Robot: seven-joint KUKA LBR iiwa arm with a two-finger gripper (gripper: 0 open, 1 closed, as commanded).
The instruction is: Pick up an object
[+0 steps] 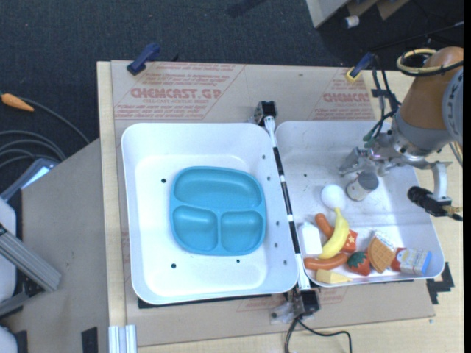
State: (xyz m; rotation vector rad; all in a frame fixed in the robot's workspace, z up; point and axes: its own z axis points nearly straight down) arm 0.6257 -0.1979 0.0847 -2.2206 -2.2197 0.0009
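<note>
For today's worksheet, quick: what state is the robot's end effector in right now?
End effector: over the right bin, above the white egg; open or closed cannot be told.

Robotics lab, grey and orange robot arm (427, 116) reaching over two shallow white plastic bins (140, 197) sitting on a board-topped counter (184, 94), black cables (29, 142) trailing across dark carpet (66, 20)

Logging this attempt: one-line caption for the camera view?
Arm's hand over the right bin, near a white egg; blue tray in left bin.
</note>
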